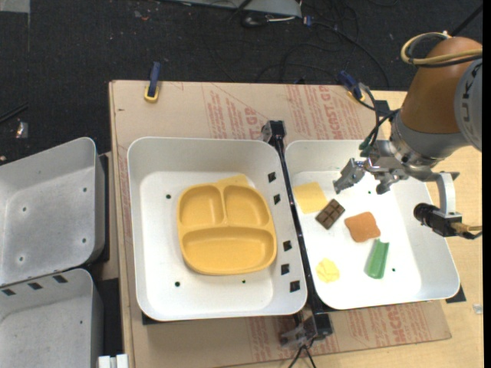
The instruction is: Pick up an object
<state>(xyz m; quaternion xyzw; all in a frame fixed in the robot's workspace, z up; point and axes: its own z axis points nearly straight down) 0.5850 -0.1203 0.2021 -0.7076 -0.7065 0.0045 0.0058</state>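
The robot arm [441, 90] reaches in from the right and hangs over the back part of the right bin [430, 282]. Its gripper [370, 173] has two dark fingers, and they stand apart with nothing between them. One finger [349, 176] points down to the left and the other finger [386, 181] sits a bit to the right of it. Just below and to the left of the open jaws lies a pale yellow slice [310, 197], flat on the bin floor. A little lower, near the jaws, is a small brown chocolate bar [331, 214], lying at a slant and almost touching the yellow slice. Right below the jaws is an orange-brown biscuit [362, 226], just beside the chocolate bar. Farther down from the jaws is a green stick [377, 259], tilted, close to the biscuit. Down and to the left of the jaws, well apart from them, is a small crumpled yellow thing [327, 270]. None of these things touches the fingers. Far to the left of the jaws, in the left bin [153, 175], sits a yellow food tray [227, 229] with three parts. Both bins rest on a brown cardboard sheet [230, 106].
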